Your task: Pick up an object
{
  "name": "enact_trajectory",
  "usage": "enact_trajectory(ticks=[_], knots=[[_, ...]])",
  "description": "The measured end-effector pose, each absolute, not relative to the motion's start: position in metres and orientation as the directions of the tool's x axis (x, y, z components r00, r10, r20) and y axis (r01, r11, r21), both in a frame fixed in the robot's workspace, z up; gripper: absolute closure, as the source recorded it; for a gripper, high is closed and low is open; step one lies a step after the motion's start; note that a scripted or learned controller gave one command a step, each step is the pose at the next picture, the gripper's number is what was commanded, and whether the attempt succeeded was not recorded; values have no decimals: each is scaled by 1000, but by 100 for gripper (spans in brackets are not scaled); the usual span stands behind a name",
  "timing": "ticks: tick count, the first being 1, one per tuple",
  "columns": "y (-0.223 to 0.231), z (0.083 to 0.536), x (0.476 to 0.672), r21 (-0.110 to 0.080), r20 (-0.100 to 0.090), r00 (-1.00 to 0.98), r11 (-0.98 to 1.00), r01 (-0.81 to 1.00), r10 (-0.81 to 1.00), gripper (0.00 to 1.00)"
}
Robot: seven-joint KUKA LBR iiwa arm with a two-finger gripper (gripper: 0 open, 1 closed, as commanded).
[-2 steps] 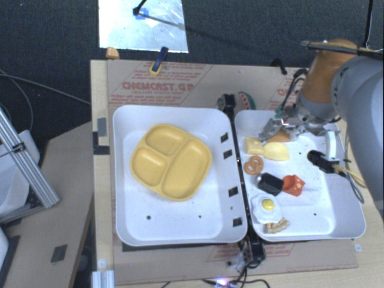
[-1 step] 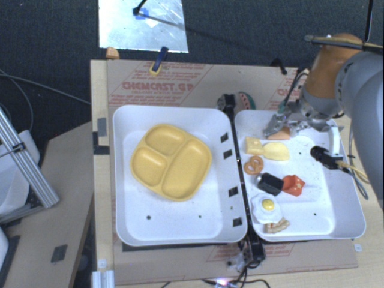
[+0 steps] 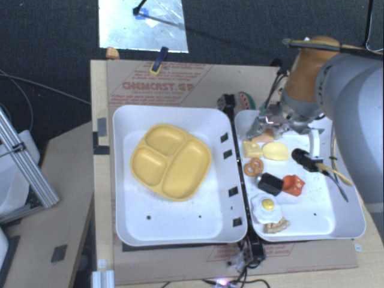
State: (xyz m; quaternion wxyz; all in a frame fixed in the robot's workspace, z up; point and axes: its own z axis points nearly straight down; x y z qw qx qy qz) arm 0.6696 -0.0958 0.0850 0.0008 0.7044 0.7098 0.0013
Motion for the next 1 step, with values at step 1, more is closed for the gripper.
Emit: enact_trajectory(ticks=[1], knots=[[-42,188,564,-3,3,-7,7,1000,1000,100]])
